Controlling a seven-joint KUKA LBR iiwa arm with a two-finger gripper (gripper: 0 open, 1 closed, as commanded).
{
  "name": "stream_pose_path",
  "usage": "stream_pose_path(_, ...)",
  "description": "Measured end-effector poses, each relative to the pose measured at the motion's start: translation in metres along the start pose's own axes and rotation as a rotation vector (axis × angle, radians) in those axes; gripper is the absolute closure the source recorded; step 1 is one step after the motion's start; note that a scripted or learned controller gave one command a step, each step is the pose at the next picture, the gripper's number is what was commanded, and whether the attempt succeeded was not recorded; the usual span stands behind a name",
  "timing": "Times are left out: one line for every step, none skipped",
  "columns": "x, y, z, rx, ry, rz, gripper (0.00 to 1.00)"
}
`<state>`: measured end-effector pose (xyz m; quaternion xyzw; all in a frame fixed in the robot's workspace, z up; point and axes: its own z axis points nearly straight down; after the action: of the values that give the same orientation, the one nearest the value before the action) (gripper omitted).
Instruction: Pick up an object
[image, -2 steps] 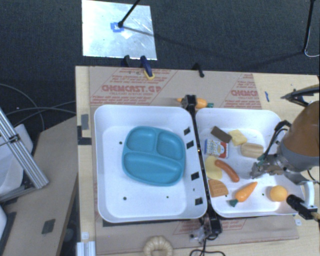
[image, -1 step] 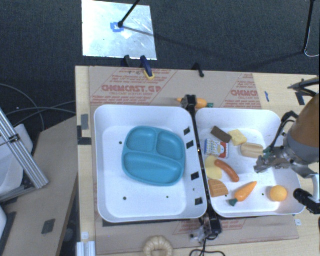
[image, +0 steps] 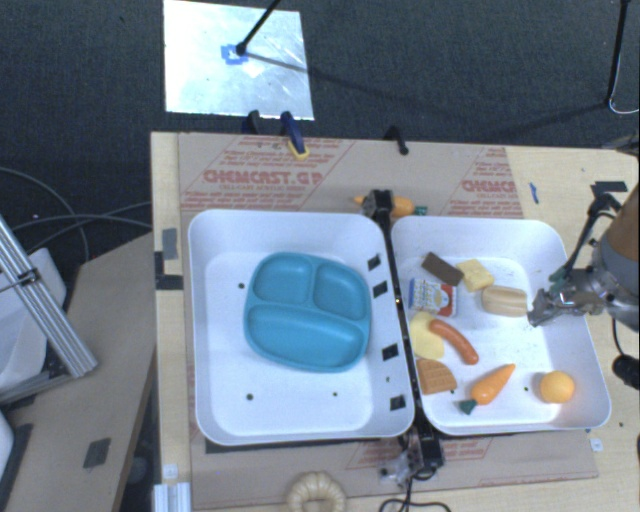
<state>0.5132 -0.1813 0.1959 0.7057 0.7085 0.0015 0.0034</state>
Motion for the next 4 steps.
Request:
stream_pose_path(0.000, 0.002, -0.031, 0.002, 0.001, 0.000, 1.00)
stream_pose_path(0.051, 0.022, -0.021, 0.004, 0.005, -0.006, 1.00)
stream_pose_path(0.103, 0.038, -0.033, 0.003, 0.005, -0.006, 1.00)
stream_pose_path(0.157, 0.047, -0.023, 0.006, 0.005, -0.006, 1.00)
